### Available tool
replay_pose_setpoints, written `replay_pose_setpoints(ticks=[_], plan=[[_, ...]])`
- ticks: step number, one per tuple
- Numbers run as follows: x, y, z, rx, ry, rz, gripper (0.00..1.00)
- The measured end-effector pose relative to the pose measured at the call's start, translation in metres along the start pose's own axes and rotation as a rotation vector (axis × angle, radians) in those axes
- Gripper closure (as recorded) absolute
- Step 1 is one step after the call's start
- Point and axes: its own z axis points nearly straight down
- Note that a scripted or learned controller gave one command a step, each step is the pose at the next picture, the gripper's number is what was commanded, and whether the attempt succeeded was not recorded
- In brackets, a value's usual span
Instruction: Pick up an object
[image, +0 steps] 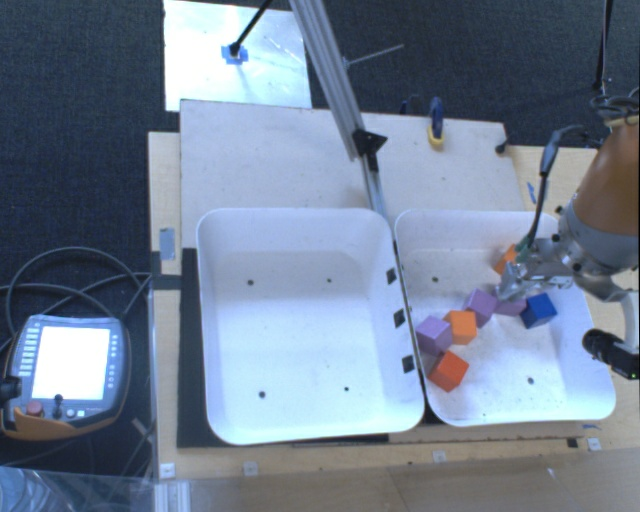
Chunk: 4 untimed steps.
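Camera view, from above the counter (300, 140): you see two white bins side by side. The left bin (300, 320) has bare white floor. The right bin (500, 400) holds the blocks: an orange block (449, 370) near the front, a purple block (434, 333) just beside a smaller orange block (462, 325), another purple block (481, 304), and a blue block (539, 309). The jaws (518, 283) sit low among the blocks, just beside the blue one, with an orange piece (507, 259) behind them. You cannot tell whether they are apart or together. A teach pendant (65, 375) lies left of the counter.
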Motion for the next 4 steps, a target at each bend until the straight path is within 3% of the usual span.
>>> replay_pose_setpoints(ticks=[4], plan=[[0.202,0.040,0.020,0.007,0.003,-0.005,1.00]])
